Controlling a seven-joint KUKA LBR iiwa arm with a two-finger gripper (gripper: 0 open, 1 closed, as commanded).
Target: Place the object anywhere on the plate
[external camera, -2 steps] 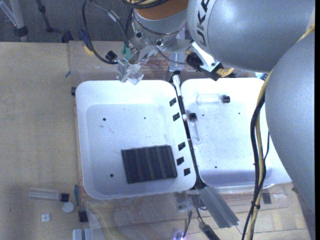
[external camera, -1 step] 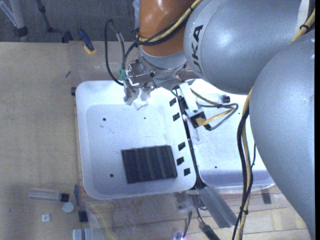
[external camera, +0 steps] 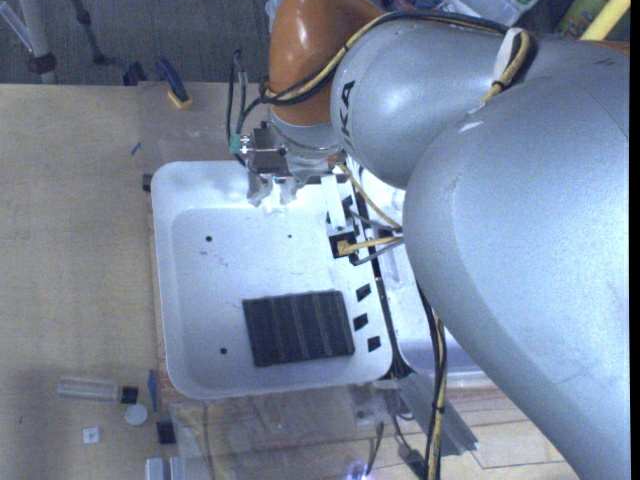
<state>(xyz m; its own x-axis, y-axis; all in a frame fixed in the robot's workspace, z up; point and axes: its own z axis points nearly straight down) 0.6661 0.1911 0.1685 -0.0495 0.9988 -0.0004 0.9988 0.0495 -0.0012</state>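
Observation:
A dark, ribbed, rectangular plate (external camera: 298,328) lies flat on the floor of the left white bin (external camera: 190,268), toward its front edge. My gripper (external camera: 272,190) hangs below the orange wrist band (external camera: 310,38) at the bin's far wall, well behind the plate and a little left of its middle. The gripper's tip is pale and blends with the white bin wall, so its state is unclear. The big grey arm (external camera: 500,168) covers the right half of the view.
The right bin (external camera: 450,353) is mostly hidden under the arm. Black square markers (external camera: 361,294) line the divider between the bins. Small loose parts (external camera: 92,389) lie on the wooden bench at lower left, and a blue clamp (external camera: 176,90) lies at the far left.

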